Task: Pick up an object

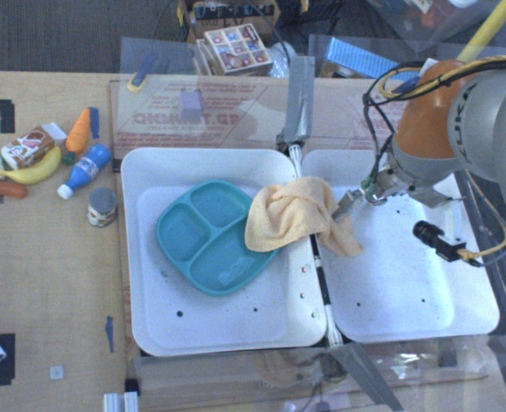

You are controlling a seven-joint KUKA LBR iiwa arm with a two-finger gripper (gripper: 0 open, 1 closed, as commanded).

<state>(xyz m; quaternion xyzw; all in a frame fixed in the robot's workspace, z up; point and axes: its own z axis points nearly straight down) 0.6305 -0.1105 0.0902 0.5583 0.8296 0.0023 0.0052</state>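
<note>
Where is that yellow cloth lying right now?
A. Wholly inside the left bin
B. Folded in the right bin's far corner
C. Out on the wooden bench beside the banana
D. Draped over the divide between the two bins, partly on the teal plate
D. The yellow cloth straddles the rims where the left bin and right bin meet, its left edge overlapping the teal divided plate.

My arm (484, 118) is reaching in from the right, its orange band (426, 118) sitting above the wrist. I am angling my gripper (345, 206) down and to the left, low, near the scene's middle.
</note>
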